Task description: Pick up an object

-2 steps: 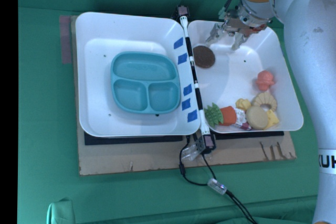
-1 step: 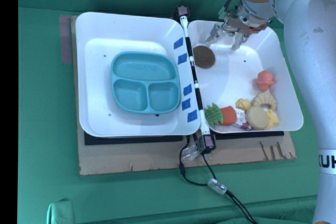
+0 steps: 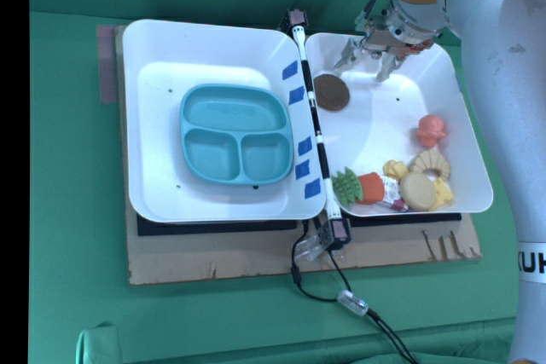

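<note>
Two bins side by side on the bench: left bin (image 3: 153,47), right bin (image 3: 465,111). Divided plate (image 3: 235,132) lies in middle of left bin. In right bin, round disc (image 3: 331,92) near its left wall toward the back. Toy figure (image 3: 430,130) at its right side. Front of right bin holds a cluster: toy carrot (image 3: 360,186) leftmost, pineapple slice (image 3: 431,164) behind right, round cookie-like piece (image 3: 417,191) front right, touching neighbours. Gripper (image 3: 367,58) over the back of right bin, behind the disc. Cable (image 3: 358,303) runs on the bench before the bins.

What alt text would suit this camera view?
The gripper, fingers spread open, hovers over the right bin's far end near a brown disc; toy foods cluster at its near end. The left bin holds a teal divided plate.
</note>
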Tool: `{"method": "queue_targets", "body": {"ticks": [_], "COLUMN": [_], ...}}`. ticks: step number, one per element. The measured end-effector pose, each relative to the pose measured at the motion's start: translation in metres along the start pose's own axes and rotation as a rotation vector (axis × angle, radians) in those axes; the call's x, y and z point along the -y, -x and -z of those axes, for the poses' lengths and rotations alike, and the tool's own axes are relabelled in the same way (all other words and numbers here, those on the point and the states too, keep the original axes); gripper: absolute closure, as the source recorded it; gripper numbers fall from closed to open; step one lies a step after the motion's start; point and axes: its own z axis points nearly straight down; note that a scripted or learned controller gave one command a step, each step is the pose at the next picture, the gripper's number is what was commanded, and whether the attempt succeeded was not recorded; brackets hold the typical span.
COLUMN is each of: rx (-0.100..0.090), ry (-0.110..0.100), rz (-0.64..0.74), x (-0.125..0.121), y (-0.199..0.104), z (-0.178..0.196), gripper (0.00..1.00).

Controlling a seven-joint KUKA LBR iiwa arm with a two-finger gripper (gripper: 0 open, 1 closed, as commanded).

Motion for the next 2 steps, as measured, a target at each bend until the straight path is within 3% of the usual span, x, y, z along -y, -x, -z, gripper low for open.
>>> {"method": "queue_targets", "body": {"ticks": [2], "rx": [0.001], "ry": [0.000], "rz": [0.000], "x": [0.0001], "y": [-0.0002], "z": [0.0000], "gripper": [0.00]}}
